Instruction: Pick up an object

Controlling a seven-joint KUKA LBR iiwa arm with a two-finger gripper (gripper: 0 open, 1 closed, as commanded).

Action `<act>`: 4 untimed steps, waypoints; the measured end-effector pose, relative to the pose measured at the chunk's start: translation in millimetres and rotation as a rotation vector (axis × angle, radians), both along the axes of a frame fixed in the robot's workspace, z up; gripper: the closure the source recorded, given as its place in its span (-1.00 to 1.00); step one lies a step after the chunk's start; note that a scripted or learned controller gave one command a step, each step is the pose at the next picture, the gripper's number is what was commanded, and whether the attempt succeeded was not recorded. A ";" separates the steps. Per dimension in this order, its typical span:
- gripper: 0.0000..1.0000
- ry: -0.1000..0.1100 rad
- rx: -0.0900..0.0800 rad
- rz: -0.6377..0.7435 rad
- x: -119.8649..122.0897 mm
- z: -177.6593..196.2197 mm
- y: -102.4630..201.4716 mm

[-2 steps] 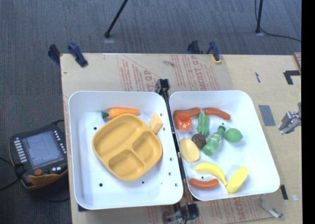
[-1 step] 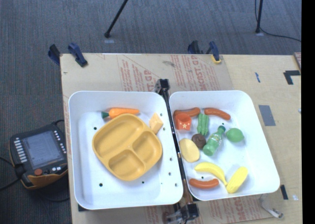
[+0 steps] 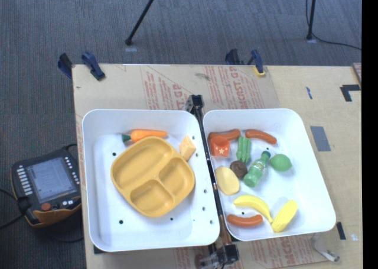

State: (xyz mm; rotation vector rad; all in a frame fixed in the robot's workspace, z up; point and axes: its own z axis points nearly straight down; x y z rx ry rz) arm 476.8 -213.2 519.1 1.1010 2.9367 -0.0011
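The right bin [image 3: 307, 143] holds several toy foods: a green bottle [image 3: 257, 169], a lime [image 3: 281, 162], a banana [image 3: 252, 205], a yellow corn cob [image 3: 284, 215], a potato [image 3: 227, 180], a red pepper [image 3: 220, 146], a green pea pod [image 3: 243, 148], a brown ball [image 3: 238, 168] and three sausages [image 3: 260, 136]. The left bin [image 3: 94, 143] holds a yellow divided plate [image 3: 152, 175], a carrot [image 3: 146, 135] and a cheese wedge [image 3: 187, 148].
Both bins sit on a cardboard-covered bench [image 3: 177, 84] with blue clamps [image 3: 92, 64] at its back edge. A teach pendant [image 3: 46, 186] lies on the floor at the left. Tripod legs [image 3: 144, 10] stand behind the bench.
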 end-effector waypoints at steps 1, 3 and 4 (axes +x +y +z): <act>1.00 -0.004 -0.002 0.002 1.5 10.4 0.5; 1.00 -0.014 -0.005 0.010 4.6 31.2 1.3; 1.00 -0.019 -0.007 0.014 6.2 41.8 1.7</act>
